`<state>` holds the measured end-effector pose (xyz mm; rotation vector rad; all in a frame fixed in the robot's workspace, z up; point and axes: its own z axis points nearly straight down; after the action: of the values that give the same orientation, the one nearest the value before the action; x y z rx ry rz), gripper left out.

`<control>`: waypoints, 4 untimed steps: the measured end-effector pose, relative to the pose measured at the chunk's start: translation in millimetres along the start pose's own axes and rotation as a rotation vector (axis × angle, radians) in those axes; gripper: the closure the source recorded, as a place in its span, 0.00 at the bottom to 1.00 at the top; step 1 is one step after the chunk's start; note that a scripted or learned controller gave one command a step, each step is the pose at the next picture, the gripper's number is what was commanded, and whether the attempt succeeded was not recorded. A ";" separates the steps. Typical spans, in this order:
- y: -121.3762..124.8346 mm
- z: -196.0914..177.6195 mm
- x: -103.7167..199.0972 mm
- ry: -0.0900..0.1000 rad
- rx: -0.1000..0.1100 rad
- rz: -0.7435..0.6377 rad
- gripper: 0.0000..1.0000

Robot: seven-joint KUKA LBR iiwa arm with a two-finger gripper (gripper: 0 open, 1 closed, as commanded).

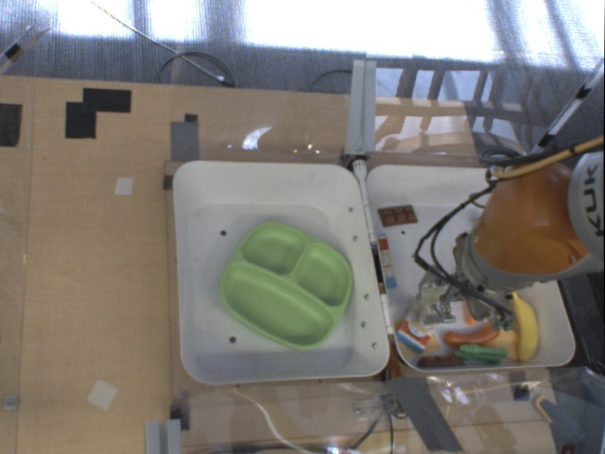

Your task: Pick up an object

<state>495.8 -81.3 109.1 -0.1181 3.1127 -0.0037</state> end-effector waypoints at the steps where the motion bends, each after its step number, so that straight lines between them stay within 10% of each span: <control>1: 1.2 -121.9 -70.0 0.015 -0.003 -0.059 1.00; 2: -62.8 16.9 -53.9 0.020 -0.005 -0.114 1.00; 3: -72.6 19.2 -40.1 0.003 -0.003 -0.403 1.00; 4: -86.7 -153.6 -25.3 0.007 0.002 -0.448 1.00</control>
<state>523.4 -165.7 263.6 -0.8088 3.0164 -0.0161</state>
